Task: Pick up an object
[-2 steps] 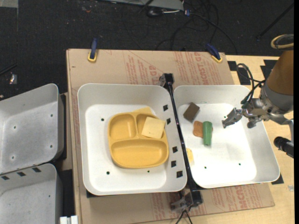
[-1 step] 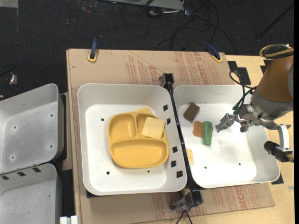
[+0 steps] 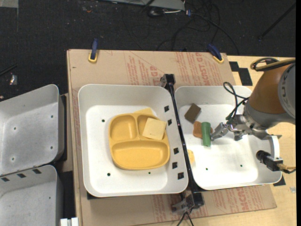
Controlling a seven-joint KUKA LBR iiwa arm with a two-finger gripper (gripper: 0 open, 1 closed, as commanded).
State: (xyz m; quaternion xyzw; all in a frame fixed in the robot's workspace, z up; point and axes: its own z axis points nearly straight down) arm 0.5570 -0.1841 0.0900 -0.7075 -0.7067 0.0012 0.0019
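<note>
Arm bent low over the right bin (image 3: 244, 175), gripper (image 3: 217, 132) reaching leftward; green cylinder (image 3: 206, 134) just beside its tip, brown block (image 3: 192, 112) beyond; finger state cannot be told

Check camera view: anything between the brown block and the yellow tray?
Camera view: the pale square block on the yellow tray, then the black divider between bins, before the brown block.

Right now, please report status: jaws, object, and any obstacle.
Gripper low in right white bin, beside green cylinder. Nothing seen held. Orange block touches cylinder; brown block lies apart, behind them.
</note>
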